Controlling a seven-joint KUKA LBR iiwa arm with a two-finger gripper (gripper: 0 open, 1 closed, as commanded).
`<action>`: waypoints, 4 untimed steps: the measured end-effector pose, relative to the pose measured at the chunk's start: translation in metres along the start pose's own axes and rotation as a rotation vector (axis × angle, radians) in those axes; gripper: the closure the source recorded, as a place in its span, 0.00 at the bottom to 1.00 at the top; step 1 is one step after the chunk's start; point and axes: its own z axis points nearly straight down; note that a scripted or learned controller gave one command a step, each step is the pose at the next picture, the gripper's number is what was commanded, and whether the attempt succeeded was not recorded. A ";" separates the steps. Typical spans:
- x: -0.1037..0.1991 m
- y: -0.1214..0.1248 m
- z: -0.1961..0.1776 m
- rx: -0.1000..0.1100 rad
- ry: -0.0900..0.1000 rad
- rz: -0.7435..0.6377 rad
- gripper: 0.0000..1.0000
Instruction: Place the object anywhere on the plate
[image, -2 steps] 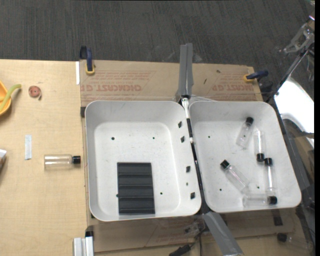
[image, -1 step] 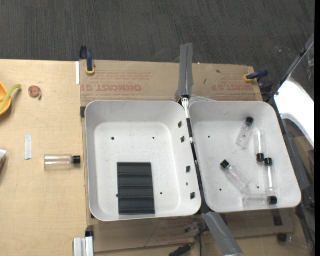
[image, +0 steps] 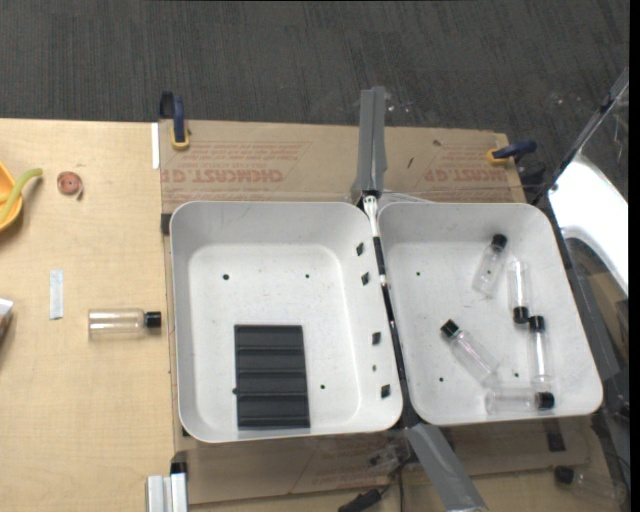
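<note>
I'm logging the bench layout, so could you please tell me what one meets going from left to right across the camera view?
Yellow object at the edge → small red disc → clear bottle on the bench → left bin with the dark ribbed plate → right bin holding clear black-capped vials.

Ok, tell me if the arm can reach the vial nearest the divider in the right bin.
Probably yes: that vial lies uncovered on the open bin floor, away from the walls.
</note>
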 end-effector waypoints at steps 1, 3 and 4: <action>0.015 -0.068 0.000 0.001 0.000 0.140 0.00; 0.022 -0.053 0.000 0.000 0.000 0.170 0.00; -0.046 -0.018 -0.001 0.001 0.000 0.208 0.00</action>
